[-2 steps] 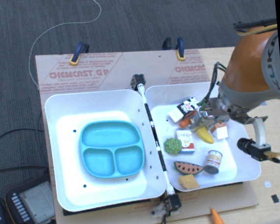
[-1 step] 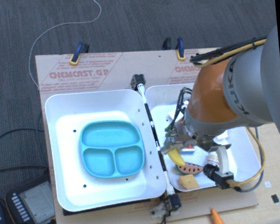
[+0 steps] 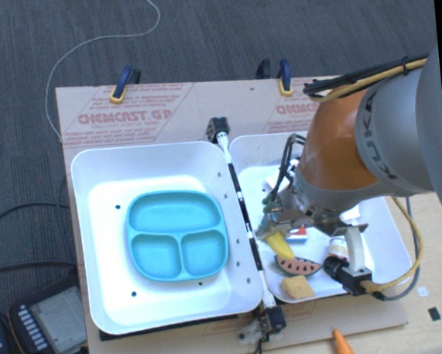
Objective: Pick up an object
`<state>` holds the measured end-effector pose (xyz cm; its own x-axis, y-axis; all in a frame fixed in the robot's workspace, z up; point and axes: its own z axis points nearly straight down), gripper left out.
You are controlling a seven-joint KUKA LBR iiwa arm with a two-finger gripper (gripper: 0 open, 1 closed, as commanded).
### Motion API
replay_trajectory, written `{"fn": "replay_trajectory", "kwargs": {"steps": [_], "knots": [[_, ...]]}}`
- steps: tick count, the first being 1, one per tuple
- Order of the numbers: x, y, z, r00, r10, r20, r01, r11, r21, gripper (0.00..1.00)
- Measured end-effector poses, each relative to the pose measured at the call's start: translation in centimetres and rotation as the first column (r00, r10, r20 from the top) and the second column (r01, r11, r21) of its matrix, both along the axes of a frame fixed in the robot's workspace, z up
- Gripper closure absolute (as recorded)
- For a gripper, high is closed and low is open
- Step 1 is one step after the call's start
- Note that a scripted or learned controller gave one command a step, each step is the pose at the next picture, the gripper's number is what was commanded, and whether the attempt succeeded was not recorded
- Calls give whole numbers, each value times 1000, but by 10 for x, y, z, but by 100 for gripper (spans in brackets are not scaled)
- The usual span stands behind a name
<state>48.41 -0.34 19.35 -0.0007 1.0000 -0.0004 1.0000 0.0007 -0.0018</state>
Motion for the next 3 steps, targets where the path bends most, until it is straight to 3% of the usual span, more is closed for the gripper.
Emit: {"fn": "replay_trajectory", "kwargs": {"steps": [3], "knots": [[2, -1, 29, 1000, 0, 0, 0, 1000, -1, 100]]}}
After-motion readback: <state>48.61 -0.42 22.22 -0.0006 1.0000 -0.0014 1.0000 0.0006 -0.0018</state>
